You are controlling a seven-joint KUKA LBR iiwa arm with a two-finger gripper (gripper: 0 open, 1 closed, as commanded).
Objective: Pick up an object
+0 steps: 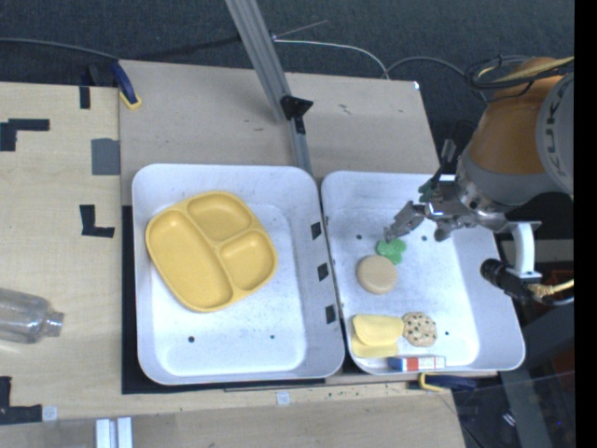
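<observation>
My gripper [408,224] hangs over the right bin [485,278], just above the small green piece [393,249].

From the left: a clear bottle [28,317] lies on the bench, then the left bin [159,343] holds a yellow divided plate [211,248]. In the right bin, the green piece sits just below and left of my fingertips, apart from them; a round beige piece [377,274] lies right beneath it, with a yellow block [375,333] and a cookie [420,328] near the front wall. I cannot tell whether my fingers are spread or closed; nothing shows between them.
</observation>
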